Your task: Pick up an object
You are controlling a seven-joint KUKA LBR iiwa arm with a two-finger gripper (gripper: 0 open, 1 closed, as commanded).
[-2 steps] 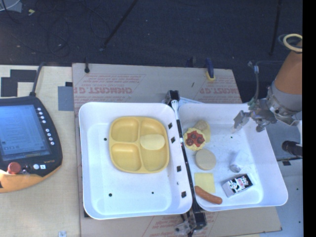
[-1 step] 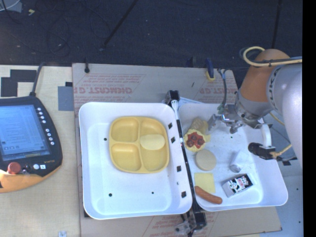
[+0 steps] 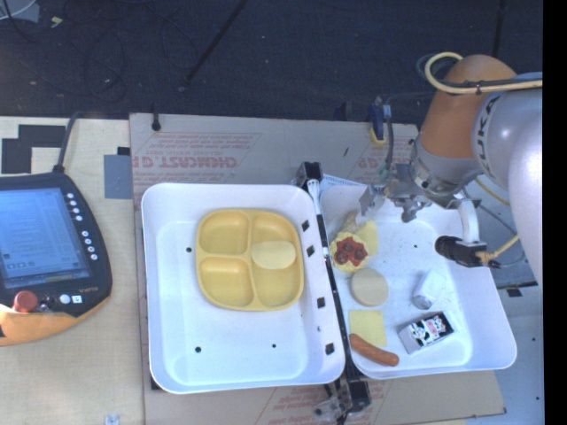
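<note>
Gripper (image 3: 387, 204), jaws spread wide, holding nothing, hovers above right white bin (image 3: 483, 326); you centre over round red-topped yellow piece (image 3: 353, 250), descend straight, then close.

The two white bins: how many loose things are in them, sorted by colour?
Yellow: 4, namely the divided plate, a pale disc on it, a square slice, and a piece with red topping
Beige: 1, a round disc
Orange-red: 1, a sausage
Black and white: 1, a small carton
Pale grey: 1, a lump
Total: 8
</note>
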